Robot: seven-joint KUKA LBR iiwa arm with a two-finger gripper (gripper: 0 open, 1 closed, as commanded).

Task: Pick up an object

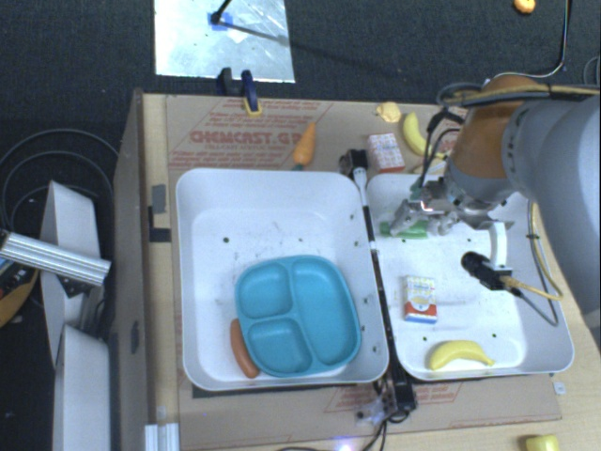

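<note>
The gripper (413, 216) is low in the far corner of the right bin (545, 346), over a small green thing (411, 234); how it is set I cannot tell. I judge this the reaching step, with nothing seen lifted. Next it must close on that green thing, or move to the small carton (421, 300) or the banana (459, 354) nearer the front.

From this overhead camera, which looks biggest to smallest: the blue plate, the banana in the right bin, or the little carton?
1. Blue divided plate
2. Banana
3. Small carton
The banana and carton look close in size.
</note>
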